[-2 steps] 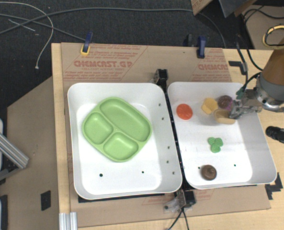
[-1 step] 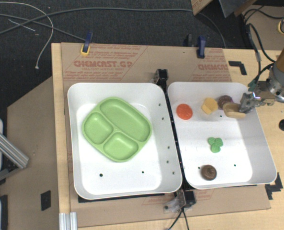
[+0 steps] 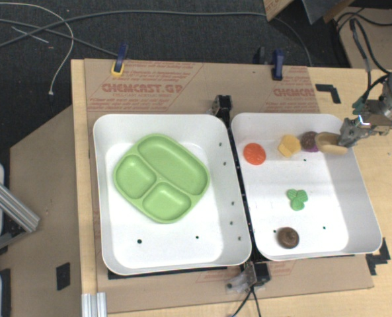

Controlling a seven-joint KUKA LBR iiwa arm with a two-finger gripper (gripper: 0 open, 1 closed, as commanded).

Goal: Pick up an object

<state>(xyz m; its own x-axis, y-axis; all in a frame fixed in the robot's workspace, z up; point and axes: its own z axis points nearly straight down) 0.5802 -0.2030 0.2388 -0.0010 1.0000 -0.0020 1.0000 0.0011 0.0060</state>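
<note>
Round orange object smooth, beside lumpy yellow piece.

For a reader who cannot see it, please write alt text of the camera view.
The robot hand sits at the right bin's far right edge, near a purple piece. This bin also holds yellow, orange, green and brown items; the left bin holds a green divided plate.

Green divided plate: smooth, matt-looking plastic. White bins: smooth, faintly glossy plastic. Table: printed brown cardboard, matt. Floor: dark carpet, rough.
</note>
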